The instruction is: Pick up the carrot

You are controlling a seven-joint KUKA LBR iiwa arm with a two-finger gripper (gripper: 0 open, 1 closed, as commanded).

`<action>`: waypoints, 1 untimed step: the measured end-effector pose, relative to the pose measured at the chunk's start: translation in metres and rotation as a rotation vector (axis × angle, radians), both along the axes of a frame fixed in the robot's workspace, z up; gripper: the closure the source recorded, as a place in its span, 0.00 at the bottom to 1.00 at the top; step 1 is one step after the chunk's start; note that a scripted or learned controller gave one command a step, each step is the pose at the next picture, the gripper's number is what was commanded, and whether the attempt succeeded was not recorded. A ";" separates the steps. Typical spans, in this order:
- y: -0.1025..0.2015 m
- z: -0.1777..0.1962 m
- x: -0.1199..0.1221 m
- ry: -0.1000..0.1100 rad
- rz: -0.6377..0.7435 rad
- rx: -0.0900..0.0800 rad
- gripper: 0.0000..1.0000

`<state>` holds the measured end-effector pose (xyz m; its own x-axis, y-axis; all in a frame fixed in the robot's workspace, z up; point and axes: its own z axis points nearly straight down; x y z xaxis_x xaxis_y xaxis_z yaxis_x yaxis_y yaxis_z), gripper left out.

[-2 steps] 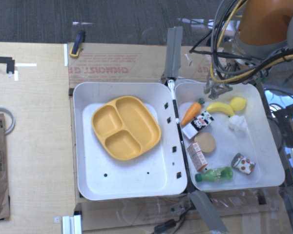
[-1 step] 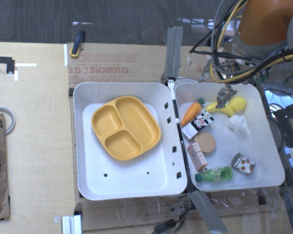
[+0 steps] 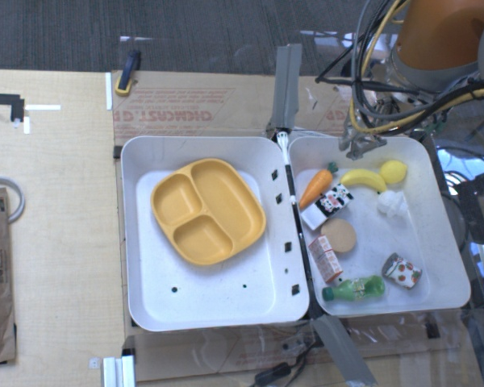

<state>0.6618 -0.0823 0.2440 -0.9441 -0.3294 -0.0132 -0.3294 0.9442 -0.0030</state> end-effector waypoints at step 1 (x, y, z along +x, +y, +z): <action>-0.008 -0.052 -0.002 0.009 0.042 -0.001 1.00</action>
